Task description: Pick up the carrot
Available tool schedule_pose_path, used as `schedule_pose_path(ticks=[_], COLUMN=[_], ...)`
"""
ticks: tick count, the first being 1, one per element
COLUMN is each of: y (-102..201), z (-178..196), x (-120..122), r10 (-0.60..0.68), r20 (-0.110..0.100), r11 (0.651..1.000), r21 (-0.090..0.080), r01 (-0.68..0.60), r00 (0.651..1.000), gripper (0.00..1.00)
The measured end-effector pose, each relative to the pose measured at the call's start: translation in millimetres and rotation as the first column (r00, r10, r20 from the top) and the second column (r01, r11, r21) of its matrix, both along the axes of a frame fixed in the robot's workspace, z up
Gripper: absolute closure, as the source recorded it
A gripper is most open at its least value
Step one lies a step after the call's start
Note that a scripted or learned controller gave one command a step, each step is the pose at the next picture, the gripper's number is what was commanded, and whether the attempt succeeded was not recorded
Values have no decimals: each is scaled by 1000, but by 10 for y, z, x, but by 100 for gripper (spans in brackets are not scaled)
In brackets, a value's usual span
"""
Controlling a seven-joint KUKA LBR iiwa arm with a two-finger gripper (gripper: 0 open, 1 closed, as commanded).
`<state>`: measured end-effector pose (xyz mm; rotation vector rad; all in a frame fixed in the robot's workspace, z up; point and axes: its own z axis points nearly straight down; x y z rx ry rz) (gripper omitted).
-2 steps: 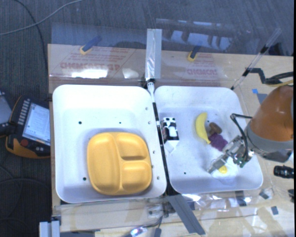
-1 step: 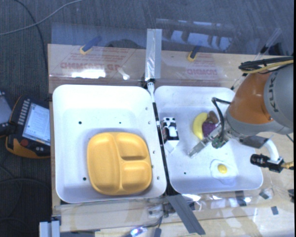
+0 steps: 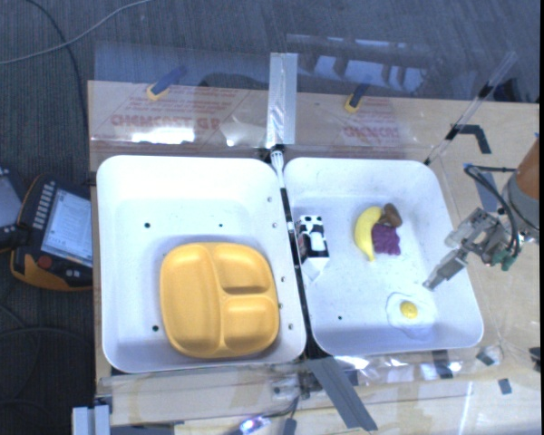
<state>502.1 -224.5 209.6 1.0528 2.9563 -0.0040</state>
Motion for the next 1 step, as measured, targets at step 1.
schedule_pose_path(ticks=[1], y=[2], z=[-1177], x=[-23], r10=[117], r20=[11], r11=[993], r21=[-4], r01=[-117], r00=[993], gripper=[0])
